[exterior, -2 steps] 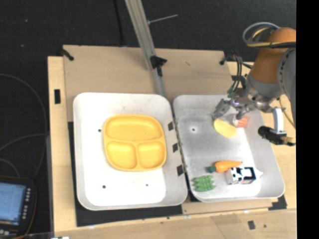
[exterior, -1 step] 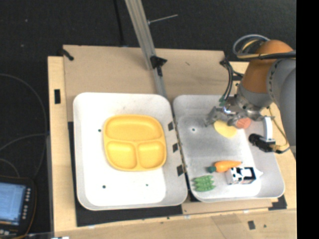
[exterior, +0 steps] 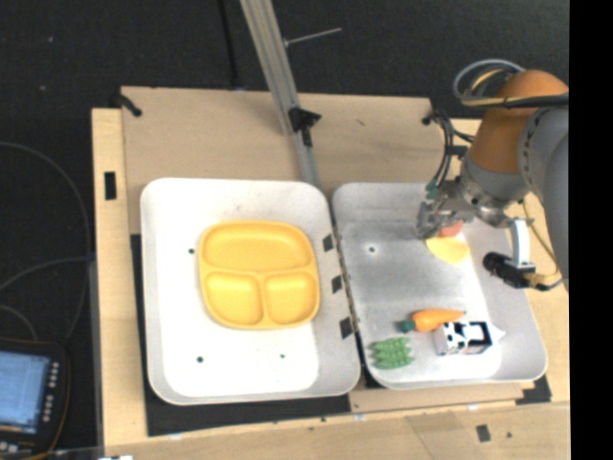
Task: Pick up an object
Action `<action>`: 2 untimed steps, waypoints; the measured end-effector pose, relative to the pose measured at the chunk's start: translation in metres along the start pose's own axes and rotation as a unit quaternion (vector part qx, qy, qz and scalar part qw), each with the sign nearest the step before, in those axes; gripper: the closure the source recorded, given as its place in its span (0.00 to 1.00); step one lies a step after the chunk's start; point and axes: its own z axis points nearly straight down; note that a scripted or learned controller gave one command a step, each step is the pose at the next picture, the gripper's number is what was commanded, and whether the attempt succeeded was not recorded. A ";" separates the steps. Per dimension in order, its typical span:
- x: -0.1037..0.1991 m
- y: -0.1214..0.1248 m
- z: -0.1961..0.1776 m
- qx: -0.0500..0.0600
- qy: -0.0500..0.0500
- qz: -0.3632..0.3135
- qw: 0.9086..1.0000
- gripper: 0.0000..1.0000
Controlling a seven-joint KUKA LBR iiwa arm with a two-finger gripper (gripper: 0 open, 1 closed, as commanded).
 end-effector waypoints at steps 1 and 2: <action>-0.001 0.003 -0.044 -0.001 -0.002 0.001 1.000 1.00; 0.000 -0.004 -0.099 -0.002 -0.002 0.002 1.000 1.00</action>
